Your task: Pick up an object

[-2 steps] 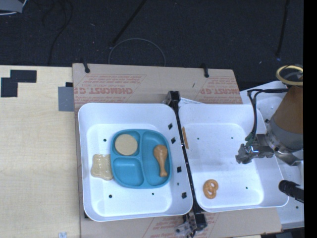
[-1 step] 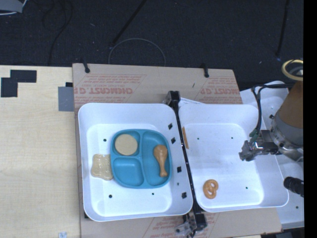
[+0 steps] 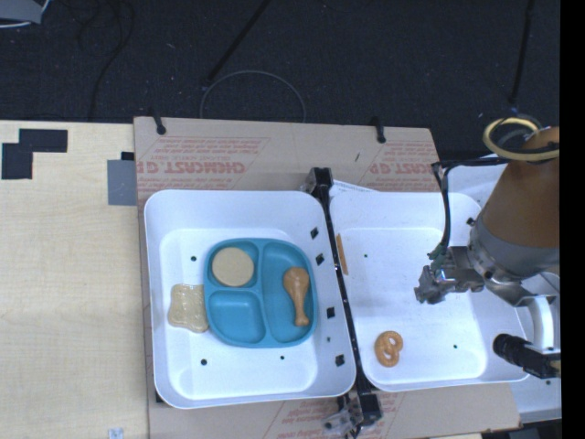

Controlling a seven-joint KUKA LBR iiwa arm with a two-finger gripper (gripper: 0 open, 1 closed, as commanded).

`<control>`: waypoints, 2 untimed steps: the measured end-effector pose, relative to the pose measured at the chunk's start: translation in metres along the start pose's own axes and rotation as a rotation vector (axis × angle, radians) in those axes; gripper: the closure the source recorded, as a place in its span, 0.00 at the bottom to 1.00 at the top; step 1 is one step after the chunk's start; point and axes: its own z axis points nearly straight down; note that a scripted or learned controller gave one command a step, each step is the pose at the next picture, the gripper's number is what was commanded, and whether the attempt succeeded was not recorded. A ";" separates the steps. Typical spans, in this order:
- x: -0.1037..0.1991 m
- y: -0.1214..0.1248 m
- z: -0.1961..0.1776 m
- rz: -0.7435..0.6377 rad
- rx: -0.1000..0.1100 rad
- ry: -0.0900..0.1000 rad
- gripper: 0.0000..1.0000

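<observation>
A small brown pretzel [image 3: 388, 347] lies on the floor of the right bin [image 3: 402, 245], near its front. My gripper [image 3: 431, 288] hangs over the right part of that bin, up and to the right of the pretzel and apart from it. In the left bin [image 3: 174, 218] a blue divided tray [image 3: 247, 323] carries a round tan cookie [image 3: 231, 266] and a chicken drumstick [image 3: 298, 294]. A pale toast-like piece [image 3: 187, 307] lies just left of the tray.
The arm's grey body and orange band [image 3: 526, 213] cover the right bin's right side. A black divider [image 3: 334, 282] runs between the bins. Cardboard [image 3: 274, 158] lies under both bins, with a wooden bench top [image 3: 64, 291] to the left.
</observation>
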 end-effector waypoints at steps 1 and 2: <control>0.052 0.006 0.009 -0.001 0.000 0.000 1.00; 0.107 0.008 0.017 -0.001 0.002 0.000 1.00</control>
